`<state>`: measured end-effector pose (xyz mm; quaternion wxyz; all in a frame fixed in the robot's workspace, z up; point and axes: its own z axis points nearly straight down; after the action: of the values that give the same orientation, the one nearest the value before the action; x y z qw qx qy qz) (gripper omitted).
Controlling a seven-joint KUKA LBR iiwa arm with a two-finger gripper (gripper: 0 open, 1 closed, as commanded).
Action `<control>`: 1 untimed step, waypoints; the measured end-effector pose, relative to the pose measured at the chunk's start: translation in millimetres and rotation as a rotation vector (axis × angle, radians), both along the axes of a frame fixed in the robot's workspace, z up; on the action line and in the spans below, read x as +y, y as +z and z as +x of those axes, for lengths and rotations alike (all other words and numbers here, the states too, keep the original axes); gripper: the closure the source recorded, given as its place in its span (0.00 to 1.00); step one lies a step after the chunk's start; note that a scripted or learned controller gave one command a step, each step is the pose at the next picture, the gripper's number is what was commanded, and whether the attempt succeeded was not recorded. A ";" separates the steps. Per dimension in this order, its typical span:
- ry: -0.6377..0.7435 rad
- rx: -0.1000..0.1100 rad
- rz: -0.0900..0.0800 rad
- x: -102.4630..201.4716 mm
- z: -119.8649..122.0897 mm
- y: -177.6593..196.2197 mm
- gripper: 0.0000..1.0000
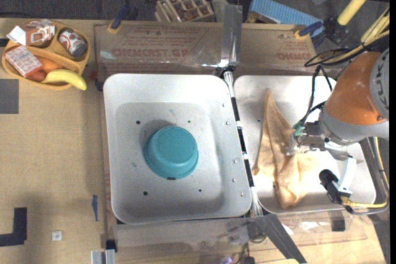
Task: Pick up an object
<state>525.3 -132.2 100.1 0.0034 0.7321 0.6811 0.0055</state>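
Nearest the lens, the front rim of the left bin point(179, 217) runs along the wooden bench point(49, 164), beside its twin, the right bin point(247, 86). Both of the 2 shallow white bins sit side by side, touching along a shared middle edge. An upturned teal bowl point(172, 152) rests near the centre of the left bin, well apart from its walls. A crumpled tan cloth point(281, 154) lies in the right bin, stretching from near the back wall down toward the front rim. The grey arm with its orange band point(356, 93) reaches in from the right, and the gripper point(301, 136) is low over the cloth's right edge, at or touching the fabric. Whether it is spread or closed, or has any of the cloth, cannot be told from this angle. At the bench's far left corner, a yellow tray point(18, 68) carries a banana point(67, 78) and other toy foods.
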 end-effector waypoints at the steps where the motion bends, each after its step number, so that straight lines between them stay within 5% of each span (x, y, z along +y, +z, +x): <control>1: -0.049 -0.001 -0.006 17.7 -8.6 -9.5 1.00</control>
<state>516.7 -114.5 90.6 0.0062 0.7484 0.6632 0.0038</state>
